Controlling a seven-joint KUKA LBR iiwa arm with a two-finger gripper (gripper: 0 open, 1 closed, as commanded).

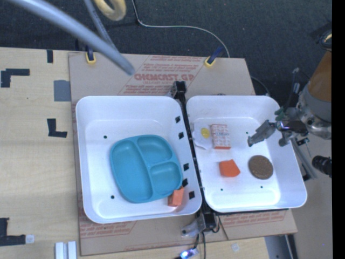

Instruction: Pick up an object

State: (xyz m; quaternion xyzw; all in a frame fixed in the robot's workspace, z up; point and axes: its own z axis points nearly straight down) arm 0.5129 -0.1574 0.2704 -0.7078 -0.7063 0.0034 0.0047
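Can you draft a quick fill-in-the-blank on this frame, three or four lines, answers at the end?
1. The blue plate lies in the ____ bin.
2. The brown disc lies in the ____ bin.
3. The block beside the disc is ____ in colour.
4. The gripper hangs above the ____ bin.

Answers: left; right; orange; right

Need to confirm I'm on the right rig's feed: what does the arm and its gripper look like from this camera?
The arm comes in at the right edge: a rounded grey body with an orange-brown section above it. At its end sits a dark grey metal gripper made of thin angular linkage parts, over the right bin. Thin dark cables run along the arm's side.
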